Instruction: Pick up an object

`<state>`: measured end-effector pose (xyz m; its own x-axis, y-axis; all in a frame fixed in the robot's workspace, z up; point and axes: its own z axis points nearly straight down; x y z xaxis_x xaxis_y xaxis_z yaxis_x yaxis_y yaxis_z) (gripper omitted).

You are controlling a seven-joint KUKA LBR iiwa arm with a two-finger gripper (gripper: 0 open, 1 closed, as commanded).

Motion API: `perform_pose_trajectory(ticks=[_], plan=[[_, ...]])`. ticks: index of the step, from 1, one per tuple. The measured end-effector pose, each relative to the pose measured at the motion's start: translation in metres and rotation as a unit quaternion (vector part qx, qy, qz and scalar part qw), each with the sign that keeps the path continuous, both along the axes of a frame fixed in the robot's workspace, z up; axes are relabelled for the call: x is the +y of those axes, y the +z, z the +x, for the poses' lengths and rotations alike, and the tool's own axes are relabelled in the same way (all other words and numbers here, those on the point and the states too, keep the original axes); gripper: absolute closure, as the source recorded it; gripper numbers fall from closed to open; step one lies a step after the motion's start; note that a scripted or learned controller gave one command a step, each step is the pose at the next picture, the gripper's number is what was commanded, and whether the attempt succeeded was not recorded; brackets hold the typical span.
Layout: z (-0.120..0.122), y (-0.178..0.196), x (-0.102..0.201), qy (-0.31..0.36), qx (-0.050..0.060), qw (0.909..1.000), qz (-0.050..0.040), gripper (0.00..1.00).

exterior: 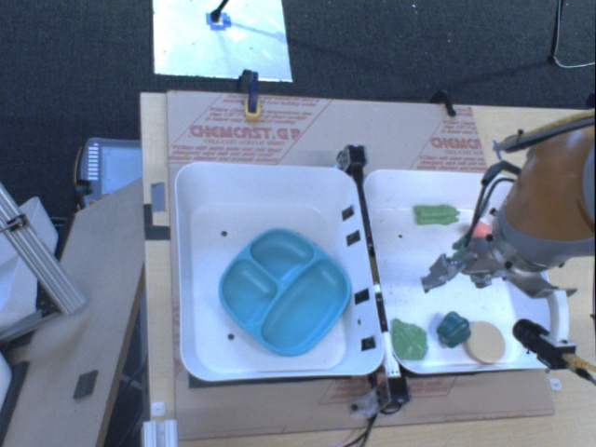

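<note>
Arm (pixel 559 189) enters from the right edge, cut off there; orange band fills the upper right of the right bin (pixel 400 203). The wrist body covers the bin's right side, so whatever lies beneath it is hidden. A small red-orange patch (pixel 480 230) peeks out at the wrist's left edge; too little visible to tell what it is.

Hand (pixel 436 278) hangs over the middle of the right bin, pointing left and slightly down in the view. Grey fingertips are small and blurred; whether they are spread or closed cannot be told. Nothing visible between them.

Loose things in the right bin:
- green block (pixel 436 214), upper middle, long axis running left-right, well apart from the hand.
- green leafy piece (pixel 409 339), front left corner, near the divider; roughly as wide as long, no clear axis.
- teal lump (pixel 453 329), just right of the leafy piece, compact.
- tan disc (pixel 485 343), lying flat, touching or just beside the teal lump; cannot tell which.

Left bin (pixel 205 194): blue divided plate (pixel 284 291), three compartments, turned diagonally, resting on the floor toward the front.

Both bins sit on cardboard on the table (pixel 154 138).
</note>
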<state>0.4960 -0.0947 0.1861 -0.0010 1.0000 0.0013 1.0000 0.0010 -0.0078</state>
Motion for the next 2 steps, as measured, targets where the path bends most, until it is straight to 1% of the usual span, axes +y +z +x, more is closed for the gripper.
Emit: perform_pose_trajectory(ticks=[1,2], plan=[[0.002,0.004,0.0,0.001,-0.004,1.0,-0.0006,0.0],[0.008,-0.04,0.001,0.0,-0.002,1.0,-0.0001,0.0]])
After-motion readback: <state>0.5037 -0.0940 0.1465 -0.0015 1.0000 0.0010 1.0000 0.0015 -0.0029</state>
